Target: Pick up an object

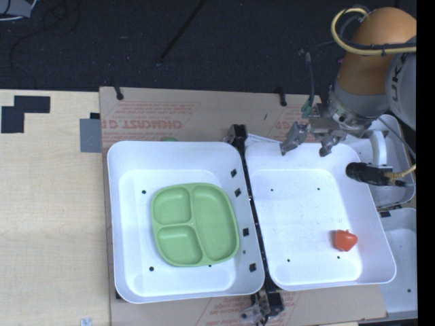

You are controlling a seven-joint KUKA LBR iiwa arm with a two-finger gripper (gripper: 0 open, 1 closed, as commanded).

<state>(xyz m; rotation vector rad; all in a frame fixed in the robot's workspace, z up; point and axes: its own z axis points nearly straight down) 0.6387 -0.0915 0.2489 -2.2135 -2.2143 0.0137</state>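
A small red object [345,240] lies in the right bin [306,270], near its right wall. A green three-compartment plate [194,223] rests in the middle of the left bin [132,161]. My gripper [307,144] hovers over the far rim of the right bin, well away from the red object. Its two fingers are spread apart with nothing between them, so it is open.
The arm with its orange band [374,53] comes in from the upper right. A black divider [248,216] runs between the bins. A black cylinder [367,173] sticks out by the right bin's right wall. Cardboard [177,117] lies under the bins.
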